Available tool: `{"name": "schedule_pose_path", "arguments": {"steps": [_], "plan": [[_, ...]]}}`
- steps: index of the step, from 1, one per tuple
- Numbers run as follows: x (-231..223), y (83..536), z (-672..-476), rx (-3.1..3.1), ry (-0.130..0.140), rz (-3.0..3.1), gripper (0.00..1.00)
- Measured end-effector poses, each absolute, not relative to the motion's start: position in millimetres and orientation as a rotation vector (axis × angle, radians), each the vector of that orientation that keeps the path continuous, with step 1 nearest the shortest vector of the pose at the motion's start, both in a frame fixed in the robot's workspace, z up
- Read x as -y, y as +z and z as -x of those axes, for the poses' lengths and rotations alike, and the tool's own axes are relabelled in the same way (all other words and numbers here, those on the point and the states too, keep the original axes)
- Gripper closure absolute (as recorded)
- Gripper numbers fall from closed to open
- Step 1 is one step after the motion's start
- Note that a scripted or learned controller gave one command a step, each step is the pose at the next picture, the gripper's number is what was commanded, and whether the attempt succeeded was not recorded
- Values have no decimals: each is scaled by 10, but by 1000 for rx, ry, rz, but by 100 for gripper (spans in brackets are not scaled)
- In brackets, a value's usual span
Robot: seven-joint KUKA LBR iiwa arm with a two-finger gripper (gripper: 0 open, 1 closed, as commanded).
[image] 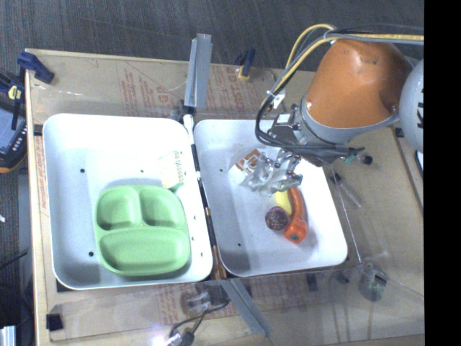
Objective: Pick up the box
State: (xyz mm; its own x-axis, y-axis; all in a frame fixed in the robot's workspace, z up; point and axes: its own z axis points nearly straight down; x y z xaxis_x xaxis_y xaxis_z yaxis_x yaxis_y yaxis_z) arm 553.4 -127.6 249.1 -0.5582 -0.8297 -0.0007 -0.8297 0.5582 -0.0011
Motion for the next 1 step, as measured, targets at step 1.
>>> {"name": "schedule_pose_path", "arguments": {"steps": [1], "plan": [[785, 2216, -5628, -2804, 0, 1418, 100]]}}
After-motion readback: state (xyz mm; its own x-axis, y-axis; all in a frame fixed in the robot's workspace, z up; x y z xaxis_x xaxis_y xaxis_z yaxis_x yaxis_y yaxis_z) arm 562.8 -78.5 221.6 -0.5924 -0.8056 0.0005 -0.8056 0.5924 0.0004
